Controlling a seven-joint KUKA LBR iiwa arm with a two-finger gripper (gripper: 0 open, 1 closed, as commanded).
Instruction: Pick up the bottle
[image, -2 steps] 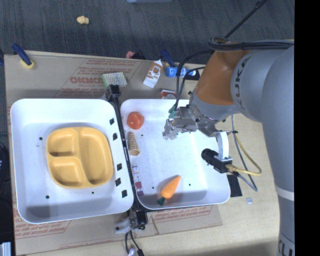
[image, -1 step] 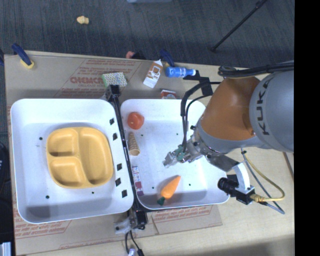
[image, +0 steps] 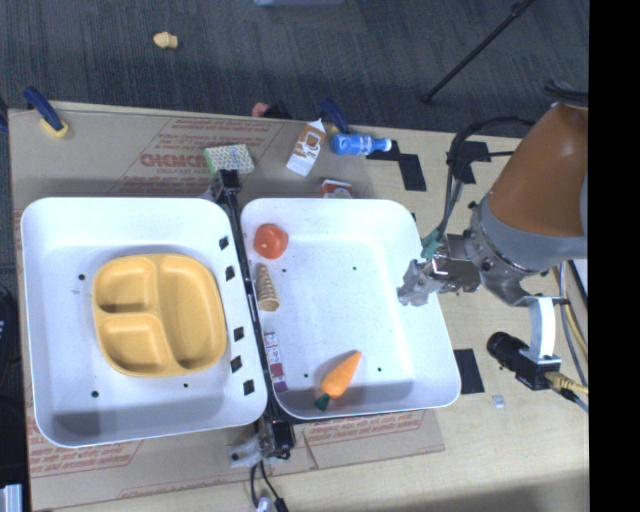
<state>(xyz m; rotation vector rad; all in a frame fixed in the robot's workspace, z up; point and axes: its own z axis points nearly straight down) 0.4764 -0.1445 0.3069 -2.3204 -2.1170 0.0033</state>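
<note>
- Gripper (image: 415, 285) at right bin's (image: 432, 350) right rim; open or closed, cannot tell.
- Nothing visibly held.
- Bottle (image: 358, 145) lying on bench beyond right bin, blue, well apart from gripper.
- Probably light, rigid plastic, slick, prone to rolling; best taken across mid-body.
- Arm (image: 535, 195) reaching in from right, wrist low.

Two white bins are sitting side by side — the left bin (image: 40, 300) is holding one yellow divided tray (image: 158, 312), and the right bin (image: 400, 330) is holding one tomato (image: 270, 240), one ice-cream cone (image: 266, 288) and one carrot (image: 338, 376). Beyond the bins' far edge, one blue bottle (image: 358, 145) and one small carton (image: 306, 148) are lying on the bench.
</note>
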